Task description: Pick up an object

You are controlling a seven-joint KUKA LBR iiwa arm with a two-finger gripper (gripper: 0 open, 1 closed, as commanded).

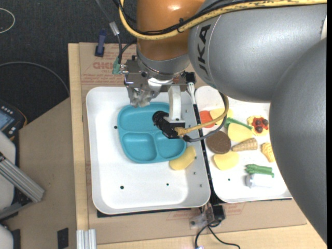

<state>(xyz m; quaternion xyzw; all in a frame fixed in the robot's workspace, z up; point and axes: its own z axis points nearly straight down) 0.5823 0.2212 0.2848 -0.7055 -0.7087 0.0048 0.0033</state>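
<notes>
Two white bins sit side by side on a brown bench (pixel 83 113): the left bin (pixel 104 191) and the right bin (pixel 277 191).

Nearest in the right bin lies a small white-and-grey piece (pixel 257 180), with a green bean (pixel 258 168) just beyond it. Left of these is a yellow slice (pixel 225 161), and just beyond the slice a brown disc (pixel 219 142). A cone (pixel 244 145) lies to the disc's right, and corn (pixel 267 151) lies at the arm's edge. Farther still are a yellow wedge (pixel 239 133), a red piece (pixel 258 123) and, to the left, an orange piece (pixel 207 117).

In the left bin, a yellow lump (pixel 182 160) rests against the near right corner of a blue tray (pixel 140 139). The tray has three compartments and lies flat in the middle and far part of the bin.

The gripper (pixel 140 101) points down over the tray's far left rim. Whether it is spread or pressed together cannot be told, and nothing is seen held in it. The grey arm (pixel 259 61), with its orange band, reaches in from the far right above both bins.
</notes>
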